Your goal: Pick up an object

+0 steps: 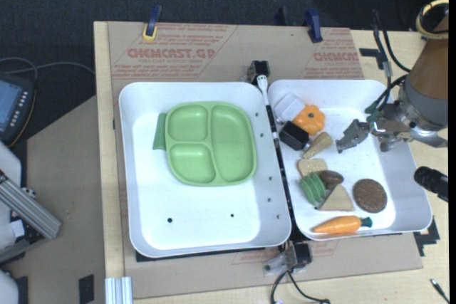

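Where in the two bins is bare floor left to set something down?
Left bin: a broad bare strip below the green divided plate, and a narrower one along its left. Right bin: bare near the end effector; crowded on its left side, from the orange pumpkin to the carrot.

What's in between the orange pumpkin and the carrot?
In the camera view, a tan wedge, a green piece and a brown lump lie between the pumpkin and carrot.
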You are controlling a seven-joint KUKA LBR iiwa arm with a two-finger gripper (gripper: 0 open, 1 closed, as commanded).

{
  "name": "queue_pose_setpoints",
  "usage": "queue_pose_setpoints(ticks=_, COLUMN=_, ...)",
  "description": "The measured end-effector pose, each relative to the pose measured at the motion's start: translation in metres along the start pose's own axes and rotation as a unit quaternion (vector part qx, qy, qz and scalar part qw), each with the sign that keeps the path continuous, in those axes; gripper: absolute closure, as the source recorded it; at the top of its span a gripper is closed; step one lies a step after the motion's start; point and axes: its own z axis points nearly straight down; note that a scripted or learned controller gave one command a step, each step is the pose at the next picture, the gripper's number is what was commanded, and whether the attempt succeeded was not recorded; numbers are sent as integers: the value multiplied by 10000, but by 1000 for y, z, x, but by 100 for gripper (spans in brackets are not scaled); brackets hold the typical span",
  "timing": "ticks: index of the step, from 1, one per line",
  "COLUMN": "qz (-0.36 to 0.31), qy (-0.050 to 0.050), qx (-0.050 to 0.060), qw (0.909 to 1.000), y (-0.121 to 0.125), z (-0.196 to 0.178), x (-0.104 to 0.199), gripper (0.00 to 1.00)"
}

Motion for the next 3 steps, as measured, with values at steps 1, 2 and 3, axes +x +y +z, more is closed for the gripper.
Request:
queue_pose_setpoints(ticks=1, qz=-15, qy=-11, qx=-65, qw=10000, y=3, z=-6, x=0, gripper=0)
queue_pose_setpoints(ticks=2, qz=-8, qy=-1, qx=-25, qw=10000, y=2, z=52, x=-9, gripper=0)
queue_pose_setpoints(ticks=3, qz=-10, qy=1, qx=-25, qw=10000, y=0, z=113, x=-15, gripper=0)
